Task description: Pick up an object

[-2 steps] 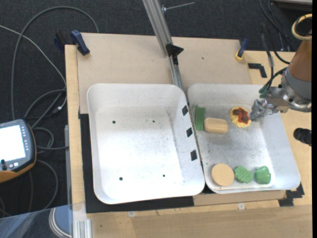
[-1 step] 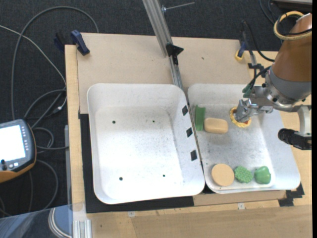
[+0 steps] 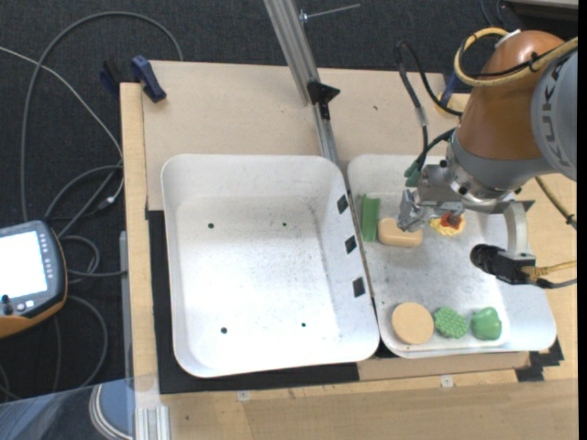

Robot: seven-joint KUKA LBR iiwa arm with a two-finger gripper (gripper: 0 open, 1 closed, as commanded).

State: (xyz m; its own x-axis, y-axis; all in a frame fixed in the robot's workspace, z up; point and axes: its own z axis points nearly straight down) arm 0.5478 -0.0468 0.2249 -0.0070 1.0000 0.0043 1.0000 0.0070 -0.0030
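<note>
Dark carpet with loose cables surrounds a pale wooden surface carrying two shallow white bins side by side. Left white bin, centre-left of frame, holds nothing I can make out but specks. Right white bin, centre-right, holds the objects: a pale tan, rounded block-like piece near its upper middle, a flat green strip just beside it against the dividing wall, a small yellow-and-red item partly hidden under the wrist, and along the lower edge a row of a round tan disc, a knobbly green lump and a smooth green lump. Pincer of the grey and orange arm sits directly over the tan block, tips at or touching its top; whether it is released or clenched cannot be told, and the block appears to lie on the bin floor. Judgement: the block looks like light moulded plastic or foam, stiff enough, with a smooth skin that may slip; best taken across its short sides, low on the body. Edges: the bin's dividing wall and the green strip crowd the block's left side, so finger clearance there is tight. Open room lies below the block, mid-bin, and straight up.
</note>
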